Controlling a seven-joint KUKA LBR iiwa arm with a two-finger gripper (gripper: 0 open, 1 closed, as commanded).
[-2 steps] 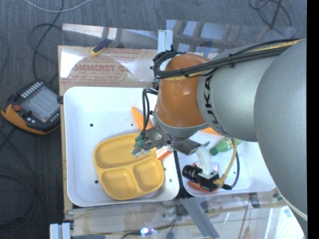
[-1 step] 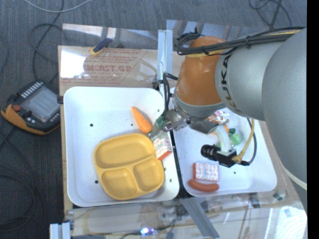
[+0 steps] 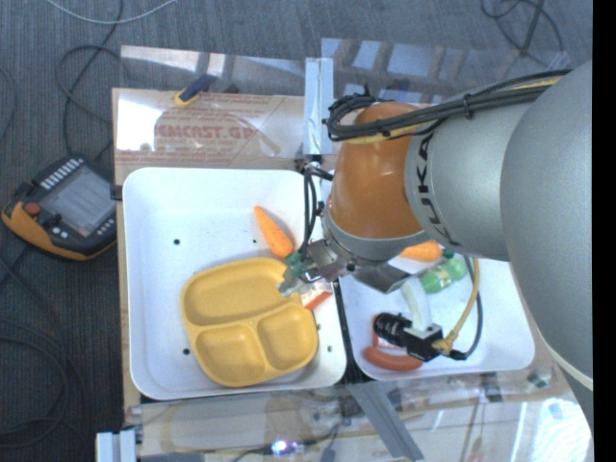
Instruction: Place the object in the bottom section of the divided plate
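Observation:
A yellow divided plate (image 3: pixel 202 323) lies in the left bin, with one large section on its far side and two smaller ones on its near side. All three sections look bare. My gripper (image 3: pixel 296 277) hangs over the plate's right rim, by the large section. A small orange-red piece (image 3: pixel 317 299) shows just under the gripper, at the plate's right edge; whether it is held is unclear. An orange carrot (image 3: pixel 272 231) lies on the bin floor just beyond the plate.
The left bin (image 3: pixel 154 258) holds the plate and the carrot. In the right bin (image 3: pixel 515 340) lie a green bottle (image 3: pixel 444 273), an orange item (image 3: pixel 422 251), a white piece (image 3: pixel 414 302) and a red sausage (image 3: pixel 390 359). The arm covers much of the right bin.

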